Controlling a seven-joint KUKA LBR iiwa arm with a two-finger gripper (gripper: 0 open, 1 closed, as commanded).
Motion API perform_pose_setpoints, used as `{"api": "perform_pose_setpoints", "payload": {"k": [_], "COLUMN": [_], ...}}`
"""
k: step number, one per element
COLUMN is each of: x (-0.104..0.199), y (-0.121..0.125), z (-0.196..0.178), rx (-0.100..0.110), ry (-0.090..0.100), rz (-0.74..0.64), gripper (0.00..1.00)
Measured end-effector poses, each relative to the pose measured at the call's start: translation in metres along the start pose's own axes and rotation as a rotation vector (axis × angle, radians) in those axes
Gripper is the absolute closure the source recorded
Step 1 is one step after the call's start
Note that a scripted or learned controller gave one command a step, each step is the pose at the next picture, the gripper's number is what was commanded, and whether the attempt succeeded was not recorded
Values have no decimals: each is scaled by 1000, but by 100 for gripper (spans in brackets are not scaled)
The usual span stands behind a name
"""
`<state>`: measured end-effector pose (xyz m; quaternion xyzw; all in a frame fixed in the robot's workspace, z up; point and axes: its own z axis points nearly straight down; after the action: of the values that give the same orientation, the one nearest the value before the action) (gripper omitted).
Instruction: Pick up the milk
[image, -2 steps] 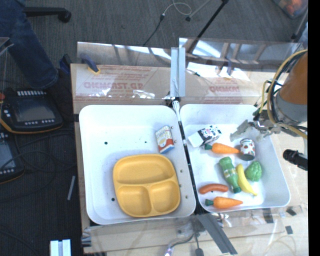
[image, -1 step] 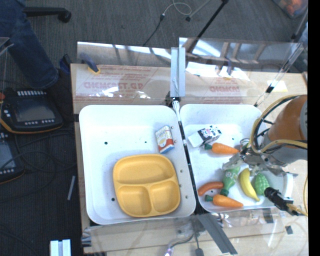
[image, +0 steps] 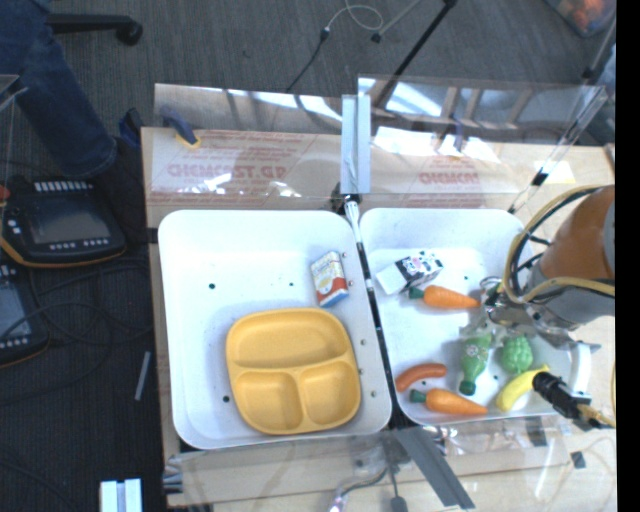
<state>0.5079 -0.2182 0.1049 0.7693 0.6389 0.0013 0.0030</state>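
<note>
We see a carrot (image: 455, 402) at the near edge of the right bin (image: 440, 225), and the milk (image: 418, 267) far behind it.

The milk is a small black and white carton lying in the far part of the right bin, just beside a second carrot (image: 449, 297). Further out we find a sausage (image: 419, 375), a green bottle (image: 473, 361), a green vegetable (image: 516, 353) and a banana (image: 514, 390). The end effector (image: 497, 315) hangs over the bottle and the vegetable, apart from the milk; we cannot tell how far it is open. In the left bin (image: 200, 300) lie a yellow plate (image: 293, 368) and a red and white carton (image: 329, 278).
</note>
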Motion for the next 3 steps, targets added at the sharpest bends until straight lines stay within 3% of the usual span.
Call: {"api": "perform_pose_setpoints", "payload": {"k": [1, 2, 3], "x": [45, 107, 108], "y": [50, 2, 2], "z": [-117, 9, 9], "rx": [8, 4, 4], "ry": [-3, 1, 1], "rz": [300, 260, 260], "gripper": [100, 100, 0]}}
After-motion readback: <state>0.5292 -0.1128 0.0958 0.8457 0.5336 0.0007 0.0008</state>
